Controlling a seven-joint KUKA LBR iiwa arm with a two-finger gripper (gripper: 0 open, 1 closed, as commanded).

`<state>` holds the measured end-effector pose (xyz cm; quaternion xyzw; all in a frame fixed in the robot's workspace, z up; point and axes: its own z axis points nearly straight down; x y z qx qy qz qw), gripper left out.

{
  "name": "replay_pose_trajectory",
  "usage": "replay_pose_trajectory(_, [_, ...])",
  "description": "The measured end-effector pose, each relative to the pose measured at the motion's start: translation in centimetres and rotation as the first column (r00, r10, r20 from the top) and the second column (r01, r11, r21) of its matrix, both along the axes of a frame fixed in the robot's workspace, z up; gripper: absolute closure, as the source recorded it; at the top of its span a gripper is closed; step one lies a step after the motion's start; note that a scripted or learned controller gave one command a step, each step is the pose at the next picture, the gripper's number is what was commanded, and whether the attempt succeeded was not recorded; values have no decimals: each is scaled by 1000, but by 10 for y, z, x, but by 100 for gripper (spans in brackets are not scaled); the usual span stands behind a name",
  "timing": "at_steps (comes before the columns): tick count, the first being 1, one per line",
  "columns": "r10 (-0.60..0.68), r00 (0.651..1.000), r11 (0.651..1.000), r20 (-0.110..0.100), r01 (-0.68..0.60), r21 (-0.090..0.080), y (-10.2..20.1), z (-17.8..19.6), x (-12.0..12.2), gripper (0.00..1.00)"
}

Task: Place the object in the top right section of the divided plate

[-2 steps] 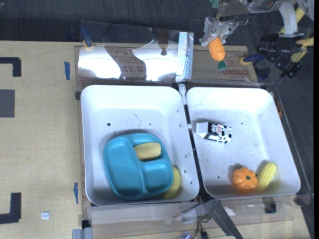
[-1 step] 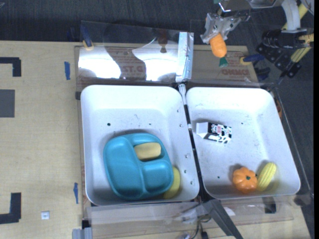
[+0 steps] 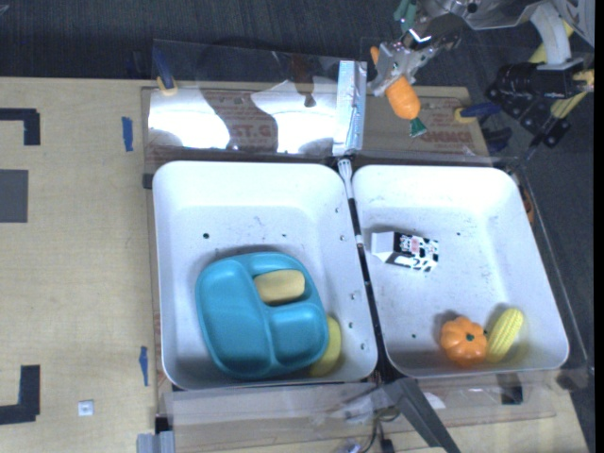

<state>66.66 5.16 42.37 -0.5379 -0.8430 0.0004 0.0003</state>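
A small orange toy carrot with a green tip (image 3: pixel 404 100) hung pinched between the jaws of the gripper (image 3: pixel 396 75), above the counter's far edge. Well below and left of the jaws, the blue divided plastic plate (image 3: pixel 226 324) sat in the left white bin (image 3: pixel 179 215), a yellow piece (image 3: pixel 281 286) in its top right section.

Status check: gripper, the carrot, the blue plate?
Gripper shut on carrot, above bins' far edge. Blue divided plate in left bin; yellow piece occupies top right section.
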Motion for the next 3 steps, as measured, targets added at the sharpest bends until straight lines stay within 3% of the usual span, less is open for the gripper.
replay_pose_trajectory(1, [57,998,998,-4,-57,0,-11,-70,-1,100])
replay_pose_trajectory(2, [77,997,997,11,-77,1,29,17,0,100])
replay_pose_trajectory(3, [77,997,997,2,-77,1,42,13,-32,100])
